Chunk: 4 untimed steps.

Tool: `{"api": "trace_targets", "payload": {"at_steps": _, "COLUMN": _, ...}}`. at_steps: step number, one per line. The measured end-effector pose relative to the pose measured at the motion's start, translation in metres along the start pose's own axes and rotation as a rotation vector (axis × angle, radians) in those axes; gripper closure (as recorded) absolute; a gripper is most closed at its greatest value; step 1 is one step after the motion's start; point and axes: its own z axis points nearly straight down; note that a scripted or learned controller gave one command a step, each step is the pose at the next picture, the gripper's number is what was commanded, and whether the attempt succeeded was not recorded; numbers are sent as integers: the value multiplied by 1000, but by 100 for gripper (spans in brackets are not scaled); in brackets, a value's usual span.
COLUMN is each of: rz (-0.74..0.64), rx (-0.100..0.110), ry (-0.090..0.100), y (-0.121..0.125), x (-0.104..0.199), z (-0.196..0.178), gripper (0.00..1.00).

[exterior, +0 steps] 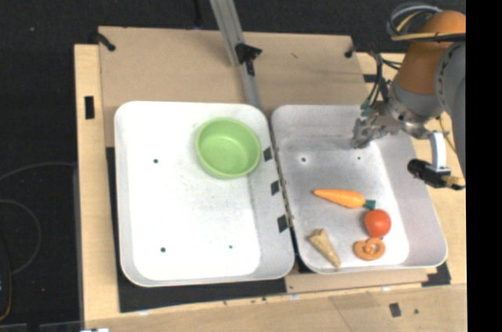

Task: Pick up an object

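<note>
While the gripper (364,133) is poised at one o'clock in the right bin (329,126), nothing is held. Its state cannot be told. The carrot (340,198) at five o'clock is yet to be grasped.

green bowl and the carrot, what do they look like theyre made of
Green bowl: probably plastic, going by its even lime colour, smooth walls and soft sheen. Carrot: looks like a toy, likely moulded plastic or rubber, with flat uniform orange and a small green stub; too small in this view to be sure.
</note>
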Motion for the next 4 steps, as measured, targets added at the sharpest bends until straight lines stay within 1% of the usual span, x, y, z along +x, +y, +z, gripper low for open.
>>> {"api": "trace_targets", "payload": {"at_steps": 1, "rz": 7, "rx": -3, "ry": 5, "y": -7, "x": -2, "z": -61, "gripper": 100}}
{"api": "trace_targets", "payload": {"at_steps": 2, "rz": 5, "rx": -5, "ry": 4, "y": -2, "x": -6, "z": -126, "gripper": 100}}
{"api": "trace_targets", "payload": {"at_steps": 3, "rz": 3, "rx": -1, "ry": 5, "y": -1, "x": -8, "z": -159, "gripper": 100}}
{"api": "trace_targets", "payload": {"at_steps": 4, "rz": 1, "rx": 4, "ry": 8, "y": -12, "x": 40, "z": -166, "gripper": 100}}
